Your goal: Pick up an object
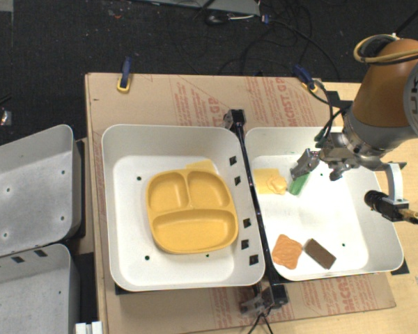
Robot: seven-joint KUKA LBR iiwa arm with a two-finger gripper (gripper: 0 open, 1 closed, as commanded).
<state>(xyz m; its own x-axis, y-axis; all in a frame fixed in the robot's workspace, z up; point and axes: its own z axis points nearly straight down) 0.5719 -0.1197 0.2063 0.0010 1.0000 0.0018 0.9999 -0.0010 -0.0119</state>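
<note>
Green object (299,184), slim and stick-like, lay tilted in the right bin (376,256), near that bin's upper left area. Its upper end ran up under the pincer (320,164), so its full length could not be made out, nor what kind of thing it was. Pincer sat directly above and touching or nearly touching that upper end; one dark finger (306,163) showed to the left of it, another (336,172) to the right. Whether the green object was actually between the fingers could not be told from this slant, and how wide the pincer stood could not be told either.

Arm (386,96) came in from the right, its orange band and grey body cut off by the frame edge and covering the bin's far right rim.

Pale yellow piece (269,181) lay just left of the green object, close beside it. Orange flat piece (287,250) and brown block (320,253) lay side by side near the right bin's front, well apart from the pincer.

Left bin (118,186) held a yellow divided tray (192,211); a pale yellow scrap (202,165) poked out from behind the tray's far edge, mostly hidden.

Both bins rested on the counter (167,96).
</note>
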